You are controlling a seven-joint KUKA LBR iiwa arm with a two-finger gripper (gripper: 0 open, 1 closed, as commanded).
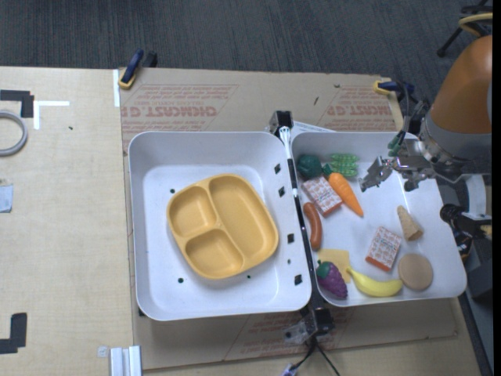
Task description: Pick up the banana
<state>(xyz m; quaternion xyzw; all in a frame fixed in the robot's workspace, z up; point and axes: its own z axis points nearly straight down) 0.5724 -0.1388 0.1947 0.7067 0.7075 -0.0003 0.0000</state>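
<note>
Well apart: banana [375, 283], pincer [375, 175].

1. My worktop [63, 233] was a pale wooden surface, and a brown cardboard sheet [258, 100] with red print lay flat across its middle.
2. Two shallow white bins rested on that cardboard side by side, touching: the left bin [149, 288] and the right bin [446, 284].
3. Black tape marks [16, 100] and a grey ring [9, 134] sat near the worktop's left edge.
4. A blue-and-yellow clamp [131, 67] gripped the cardboard's far left corner, and another clamp [394, 89] held the far right corner.
</note>
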